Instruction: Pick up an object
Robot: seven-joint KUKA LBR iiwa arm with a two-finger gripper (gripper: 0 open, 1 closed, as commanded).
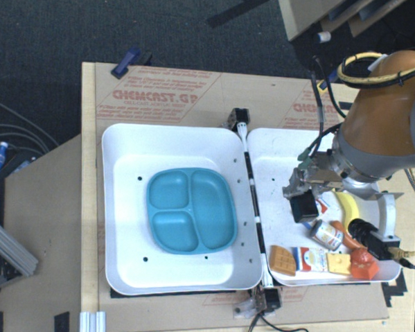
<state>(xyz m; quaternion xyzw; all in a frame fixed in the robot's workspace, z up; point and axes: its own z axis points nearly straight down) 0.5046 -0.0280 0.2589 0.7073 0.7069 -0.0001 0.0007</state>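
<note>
While arm hung over right bin [261, 199], gripper [302, 196] sat low, centre-right of frame.
Finger state: can't tell. Banana [347, 206], can [326, 235], cracker [282, 259] clustered lower right; blue tray [190, 209] in left bin [116, 192].

Blue divided plate [190, 210] in the left bin [118, 150] (small items crowding the right bin [271, 148]).
</note>
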